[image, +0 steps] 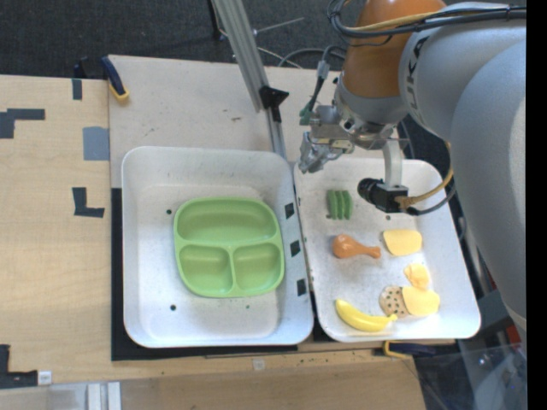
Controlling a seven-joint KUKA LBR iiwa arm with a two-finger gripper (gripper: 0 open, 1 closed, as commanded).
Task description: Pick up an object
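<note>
Gripper (314,156) hangs at upper centre of the frame, above the right bin's (444,319) top-left corner; its state is unclear, blurred.

The light is even and quite bright, coming from above. The two shallow white plastic bins (137,229) look a little overexposed, with soft short shadows under the green divided plastic tray (229,246). The large grey robot arm (479,101) is slightly blurred.

Open floor across the right bin (444,310) top; toys crowd its lower half, the green piece (339,204) and drumstick (354,248) mid-bin, the divider wall (295,229) left.
</note>
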